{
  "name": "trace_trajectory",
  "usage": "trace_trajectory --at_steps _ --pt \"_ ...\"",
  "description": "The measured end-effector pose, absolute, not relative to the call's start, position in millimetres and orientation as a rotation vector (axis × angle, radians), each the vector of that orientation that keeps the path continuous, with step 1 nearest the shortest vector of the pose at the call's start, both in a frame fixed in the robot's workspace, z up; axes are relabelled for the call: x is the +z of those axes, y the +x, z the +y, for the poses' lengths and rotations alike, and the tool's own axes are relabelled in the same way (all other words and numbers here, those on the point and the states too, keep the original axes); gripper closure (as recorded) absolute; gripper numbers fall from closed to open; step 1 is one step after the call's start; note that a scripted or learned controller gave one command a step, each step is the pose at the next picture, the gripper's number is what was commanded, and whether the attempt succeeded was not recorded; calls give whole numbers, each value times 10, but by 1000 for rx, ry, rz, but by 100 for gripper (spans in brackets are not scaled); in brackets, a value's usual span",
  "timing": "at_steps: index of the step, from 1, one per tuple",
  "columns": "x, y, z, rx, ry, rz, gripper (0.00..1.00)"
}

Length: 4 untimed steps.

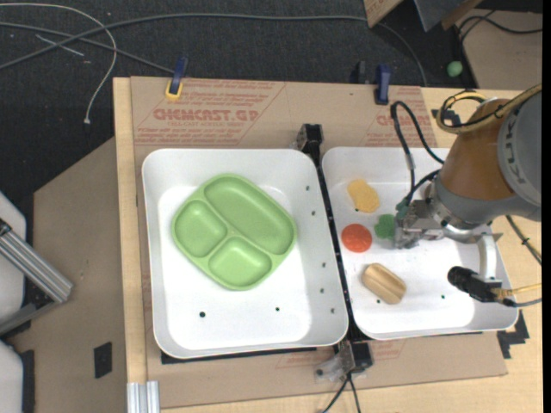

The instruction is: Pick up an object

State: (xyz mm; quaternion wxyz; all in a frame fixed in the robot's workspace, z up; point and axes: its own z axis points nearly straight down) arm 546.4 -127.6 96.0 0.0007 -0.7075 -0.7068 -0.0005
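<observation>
Camera view, looking down at a slant: two shallow, glossy white plastic bins with rounded corners sit side by side on a brown cardboard sheet printed with red lettering and clipped at its far edge by two blue clamps. The left bin holds a smooth, pale green moulded plastic tray with three rounded compartments, lying askew toward the bin's far left; the bin's near half is bare white floor. The right bin carries four small pieces in its left half: a flat, matt yellow-orange oval piece nearest the far wall, a round red ball-like piece near the dividing rim, a small dark green piece just beside the red one, and a tan, loaf-shaped piece with rounded ends toward the near wall. The grey arm with its orange-brown band enters from the right and covers the bin's far right part. Its metallic two-finger gripper is low over the bin floor immediately to the right of the green piece; whether the two touch cannot be told, and the state of the claw cannot be told either. Bare floor lies between the tan piece and the right bin's near-right corner, where a black cable fitting hangs.
</observation>
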Motion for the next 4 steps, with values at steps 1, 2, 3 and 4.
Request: trace_trajectory --at_steps 1,2,3,4 --pt "1467 5570 -1317 -5 -2224 -2227 100" --pt "2019 5689 -1327 -7 -2224 -2227 100" --pt "2417 5700 -1327 -4 -2223 -2226 100" --pt "2298 5838 -778 -1 -2212 -2227 100"
